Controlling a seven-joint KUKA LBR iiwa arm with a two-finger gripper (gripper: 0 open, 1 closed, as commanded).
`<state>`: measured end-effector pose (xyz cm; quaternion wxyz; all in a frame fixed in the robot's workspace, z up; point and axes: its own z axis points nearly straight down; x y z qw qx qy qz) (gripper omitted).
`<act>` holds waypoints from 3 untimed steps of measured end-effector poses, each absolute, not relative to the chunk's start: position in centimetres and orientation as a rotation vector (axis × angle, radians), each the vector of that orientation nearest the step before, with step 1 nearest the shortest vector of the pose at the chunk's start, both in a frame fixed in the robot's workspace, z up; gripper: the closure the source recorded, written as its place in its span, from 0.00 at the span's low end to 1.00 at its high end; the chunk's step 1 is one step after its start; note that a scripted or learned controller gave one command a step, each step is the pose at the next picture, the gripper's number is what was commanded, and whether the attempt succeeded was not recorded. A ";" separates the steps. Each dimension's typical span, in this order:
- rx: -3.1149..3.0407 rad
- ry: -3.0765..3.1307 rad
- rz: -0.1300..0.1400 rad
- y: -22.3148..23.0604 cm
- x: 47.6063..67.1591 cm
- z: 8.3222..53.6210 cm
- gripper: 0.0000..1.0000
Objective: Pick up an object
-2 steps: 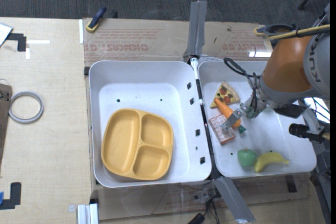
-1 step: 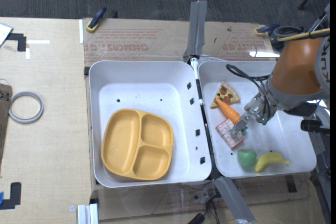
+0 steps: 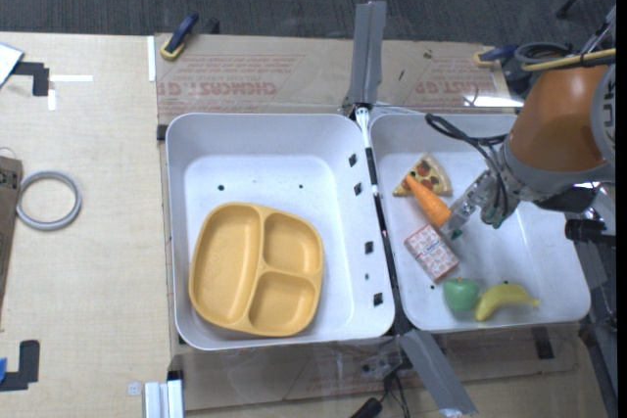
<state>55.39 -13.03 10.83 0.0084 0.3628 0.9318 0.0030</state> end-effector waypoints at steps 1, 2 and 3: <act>1.205 2.898 0.001 -14.6 54.7 10.6 1.00; 1.505 2.748 0.005 -17.2 51.9 9.6 1.00; 1.614 2.694 -0.001 -9.2 51.4 22.8 1.00</act>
